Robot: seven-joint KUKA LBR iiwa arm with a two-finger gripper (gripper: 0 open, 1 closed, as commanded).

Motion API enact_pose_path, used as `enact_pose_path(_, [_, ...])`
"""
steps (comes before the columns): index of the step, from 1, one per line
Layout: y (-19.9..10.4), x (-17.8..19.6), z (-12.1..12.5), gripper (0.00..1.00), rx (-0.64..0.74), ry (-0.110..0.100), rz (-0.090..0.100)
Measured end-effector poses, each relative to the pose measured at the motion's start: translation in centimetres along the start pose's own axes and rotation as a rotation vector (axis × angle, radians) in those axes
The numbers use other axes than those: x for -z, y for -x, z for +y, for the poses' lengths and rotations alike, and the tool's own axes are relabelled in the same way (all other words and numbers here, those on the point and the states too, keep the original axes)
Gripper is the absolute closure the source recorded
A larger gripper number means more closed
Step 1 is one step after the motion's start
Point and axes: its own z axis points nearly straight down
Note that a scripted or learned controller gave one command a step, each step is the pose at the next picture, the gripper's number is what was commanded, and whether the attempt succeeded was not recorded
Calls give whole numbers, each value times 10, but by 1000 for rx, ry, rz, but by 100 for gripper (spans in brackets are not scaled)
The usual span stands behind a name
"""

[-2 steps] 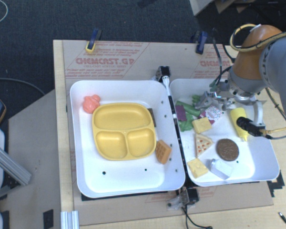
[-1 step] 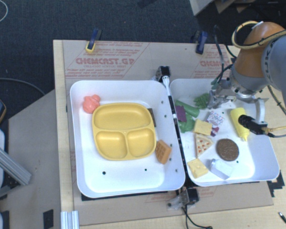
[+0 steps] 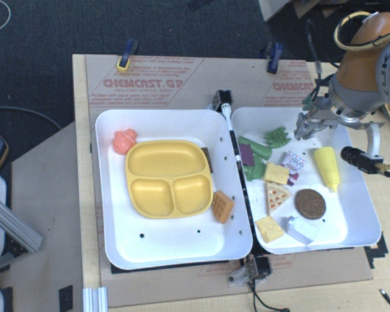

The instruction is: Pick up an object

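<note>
gripper (image 3: 303, 130): we see it hovering low over the right white bin's (image 3: 363, 221) far side, can't tell its grip state
nearest target: green leafy plastic toy (image 3: 276, 136), just beside it
other picks: yellow plastic banana (image 3: 327, 166), brown round cookie (image 3: 310, 203)
left bin: yellow divided tray (image 3: 167, 177), parked apart from the clutter

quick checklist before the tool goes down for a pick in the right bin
1. Tool over the right bin: ok, near its far edge.
2. Target beneath: ok, green leafy piece lies just beside it.
3. Tool already holding something: cannot tell.
4. Crowding: not ok, green piece touches other green toys; purple piece close.
5. Easier isolated options: ok, yellow bottle and brown cookie sit apart.
</note>
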Motion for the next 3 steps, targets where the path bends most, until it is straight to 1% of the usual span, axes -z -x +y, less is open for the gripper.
enact_pose_path(1, [5, 64, -2, 100, 0, 2, 0])
enact_pose_path(2, [5, 76, -1, 100, 0, -2, 1])
enact_pose_path(3, [-26, 86, -41, 100, 2, -10, 5])
